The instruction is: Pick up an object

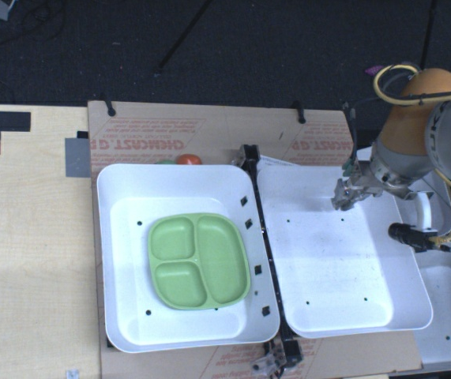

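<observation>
The left bin (122,212) holds a green plate (199,260) lying flat mid-floor. It looks light, stiff and slick; its raised rim seems the best hold. The gripper (343,198) hangs over the right bin's (367,306) far edge; its state cannot be told.

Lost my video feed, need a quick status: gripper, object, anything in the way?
Gripper over right bin, upper right part, nothing seen in it. Green divided plate flat in left bin, untouched. Nothing on the plate.
</observation>
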Controlling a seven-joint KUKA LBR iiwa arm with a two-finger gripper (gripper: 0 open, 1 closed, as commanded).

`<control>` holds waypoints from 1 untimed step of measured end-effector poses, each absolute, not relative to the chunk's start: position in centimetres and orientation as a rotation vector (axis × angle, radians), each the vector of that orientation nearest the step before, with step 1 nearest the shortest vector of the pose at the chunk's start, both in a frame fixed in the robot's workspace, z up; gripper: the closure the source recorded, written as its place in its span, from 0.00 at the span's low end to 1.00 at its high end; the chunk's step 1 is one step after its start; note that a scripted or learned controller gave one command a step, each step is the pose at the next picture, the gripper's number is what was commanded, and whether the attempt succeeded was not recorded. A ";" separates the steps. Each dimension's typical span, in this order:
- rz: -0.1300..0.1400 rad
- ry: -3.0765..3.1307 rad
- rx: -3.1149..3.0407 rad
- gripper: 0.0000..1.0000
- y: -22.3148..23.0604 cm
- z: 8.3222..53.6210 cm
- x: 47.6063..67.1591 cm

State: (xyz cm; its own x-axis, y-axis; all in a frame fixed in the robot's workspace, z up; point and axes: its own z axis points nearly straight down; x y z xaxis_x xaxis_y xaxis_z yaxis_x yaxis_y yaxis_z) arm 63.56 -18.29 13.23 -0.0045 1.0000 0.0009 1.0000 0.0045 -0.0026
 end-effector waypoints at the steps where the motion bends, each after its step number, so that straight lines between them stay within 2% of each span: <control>1: -0.002 -2.223 -2.222 1.00 -18.4 17.5 63.6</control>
